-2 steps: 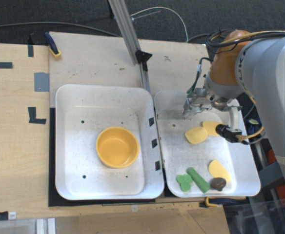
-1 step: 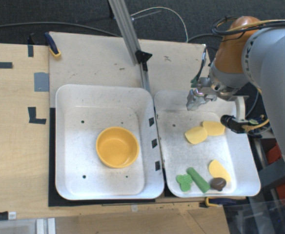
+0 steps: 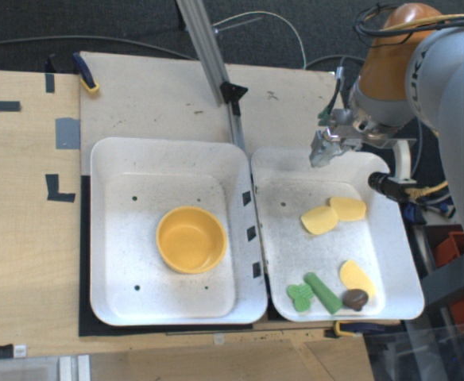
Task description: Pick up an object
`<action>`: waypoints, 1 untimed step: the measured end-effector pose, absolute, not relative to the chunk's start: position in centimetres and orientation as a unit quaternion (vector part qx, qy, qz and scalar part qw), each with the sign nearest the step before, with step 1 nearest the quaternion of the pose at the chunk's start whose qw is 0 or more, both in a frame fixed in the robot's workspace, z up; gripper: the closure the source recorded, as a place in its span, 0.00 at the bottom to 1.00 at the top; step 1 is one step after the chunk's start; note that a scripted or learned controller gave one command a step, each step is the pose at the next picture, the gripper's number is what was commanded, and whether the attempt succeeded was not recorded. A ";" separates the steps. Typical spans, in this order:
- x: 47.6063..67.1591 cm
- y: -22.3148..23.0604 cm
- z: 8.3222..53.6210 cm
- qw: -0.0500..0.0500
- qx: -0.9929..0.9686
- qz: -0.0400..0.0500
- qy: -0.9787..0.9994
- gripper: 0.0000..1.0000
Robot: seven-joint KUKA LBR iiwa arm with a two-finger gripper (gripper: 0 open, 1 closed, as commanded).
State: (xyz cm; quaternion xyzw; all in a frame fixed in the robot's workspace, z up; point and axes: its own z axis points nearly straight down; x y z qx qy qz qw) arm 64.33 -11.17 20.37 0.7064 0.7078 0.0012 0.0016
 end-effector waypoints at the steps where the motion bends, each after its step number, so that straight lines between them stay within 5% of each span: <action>1: 64.3 -11.1 22.5 0.000 0.707 0.000 0.707 1.00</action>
